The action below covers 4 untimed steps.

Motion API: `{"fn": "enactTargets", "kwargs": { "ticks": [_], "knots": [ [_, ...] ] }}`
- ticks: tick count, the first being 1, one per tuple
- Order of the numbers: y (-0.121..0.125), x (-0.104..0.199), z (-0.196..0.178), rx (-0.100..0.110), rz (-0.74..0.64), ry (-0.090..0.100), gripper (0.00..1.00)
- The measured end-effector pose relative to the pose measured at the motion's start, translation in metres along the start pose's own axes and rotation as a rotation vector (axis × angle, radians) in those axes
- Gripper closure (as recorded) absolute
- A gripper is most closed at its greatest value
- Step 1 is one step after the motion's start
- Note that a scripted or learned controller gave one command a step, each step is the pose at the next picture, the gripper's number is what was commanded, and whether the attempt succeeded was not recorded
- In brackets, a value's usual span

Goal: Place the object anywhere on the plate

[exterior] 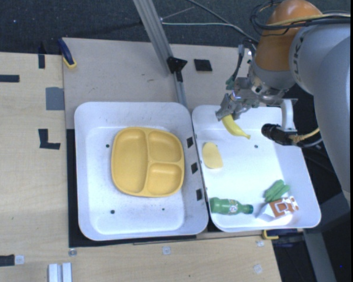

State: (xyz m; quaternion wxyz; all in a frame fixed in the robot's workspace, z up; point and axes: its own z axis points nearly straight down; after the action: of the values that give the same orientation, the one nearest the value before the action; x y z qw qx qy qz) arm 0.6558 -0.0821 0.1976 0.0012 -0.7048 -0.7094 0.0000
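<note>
Currently gripper, upper right of frame, pinches banana by its tip; shallow hold could slip before reaching yellow plate.

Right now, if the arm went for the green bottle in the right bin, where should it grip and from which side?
Grip the green bottle across its wider body, coming straight down from above. It lies flat on its side along the right bin's near edge, cap end right, with open floor around it.

Tan bench, two white bins side by side, black tape marks
</note>
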Motion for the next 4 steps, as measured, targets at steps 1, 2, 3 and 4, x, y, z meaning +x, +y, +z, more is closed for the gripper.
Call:
{"fn": "enactTargets", "kwargs": {
  "ticks": [1,2,3,4],
  "knots": [
    [-0.007,0.055,-0.008,0.0,0.0,0.0,1.0],
    [-0.005,0.1,-0.019,-0.001,0.0,-0.001,1.0],
    [-0.006,0.148,-0.022,0.0,0.0,-0.001,1.0],
    [0.013,0.2,-0.036,-0.002,0.0,0.0,1.0]
  ]
}}
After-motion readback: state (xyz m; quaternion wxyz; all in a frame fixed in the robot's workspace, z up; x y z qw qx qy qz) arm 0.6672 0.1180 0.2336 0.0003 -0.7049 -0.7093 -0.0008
